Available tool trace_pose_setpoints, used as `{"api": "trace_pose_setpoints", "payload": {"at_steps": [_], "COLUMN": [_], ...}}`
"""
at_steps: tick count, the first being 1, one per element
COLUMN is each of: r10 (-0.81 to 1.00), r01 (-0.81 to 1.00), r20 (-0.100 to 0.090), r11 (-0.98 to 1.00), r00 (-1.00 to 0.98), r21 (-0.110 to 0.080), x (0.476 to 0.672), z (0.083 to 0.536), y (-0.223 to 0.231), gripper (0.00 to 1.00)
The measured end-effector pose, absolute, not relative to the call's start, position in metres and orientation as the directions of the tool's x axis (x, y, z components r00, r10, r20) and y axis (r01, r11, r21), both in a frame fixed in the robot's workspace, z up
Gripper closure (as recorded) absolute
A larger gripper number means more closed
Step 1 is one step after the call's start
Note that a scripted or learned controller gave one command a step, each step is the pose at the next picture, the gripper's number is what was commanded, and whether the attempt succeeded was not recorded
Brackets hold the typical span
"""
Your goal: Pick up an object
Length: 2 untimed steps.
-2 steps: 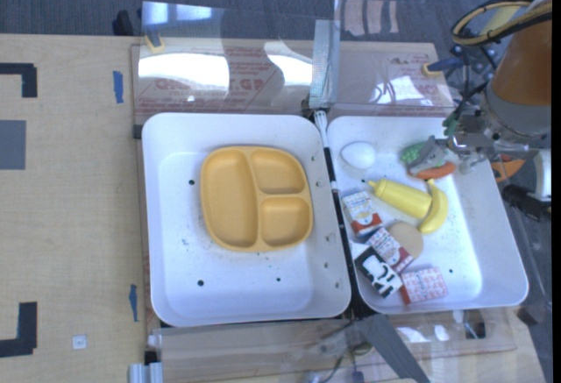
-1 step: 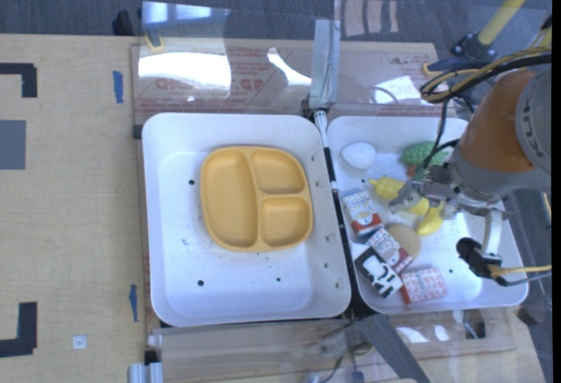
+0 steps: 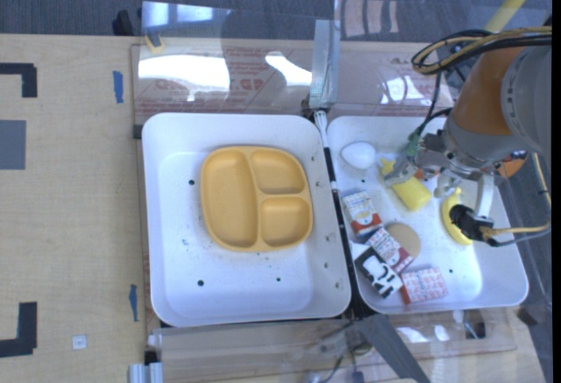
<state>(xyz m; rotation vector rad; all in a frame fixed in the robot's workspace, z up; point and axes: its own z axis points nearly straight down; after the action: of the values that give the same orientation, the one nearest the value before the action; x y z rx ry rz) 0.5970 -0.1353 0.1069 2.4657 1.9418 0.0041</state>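
Observation:
My gripper hangs over the upper middle of the right bin, below the grey wrist and its orange band. A yellow block lies right beneath it at its lower left; whether they touch I cannot tell. A white egg-shaped object rests to the left of the gripper. At the gripper's lower right lies a yellow curved object. Lower in the bin are a small carton, a brown round piece, a black-and-white item and a red-and-white box.
The left bin holds a yellow divided plate. A clear panel stands behind both bins. Cables loop above the arm. Wooden bench lies to the left.

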Motion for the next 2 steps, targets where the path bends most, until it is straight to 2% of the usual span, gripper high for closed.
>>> {"api": "trace_pose_setpoints", "payload": {"at_steps": [1,2], "r10": [1.0,1.0], "r01": [1.0,1.0], "r20": [0.001,-0.001], "r11": [0.025,0.025], "r00": [-0.025,-0.025], "r21": [0.004,0.01], "x": [0.576,0.578], "z": [0.087,0.1], "y": [-0.133,-0.133], "gripper": [0.0,1.0]}}
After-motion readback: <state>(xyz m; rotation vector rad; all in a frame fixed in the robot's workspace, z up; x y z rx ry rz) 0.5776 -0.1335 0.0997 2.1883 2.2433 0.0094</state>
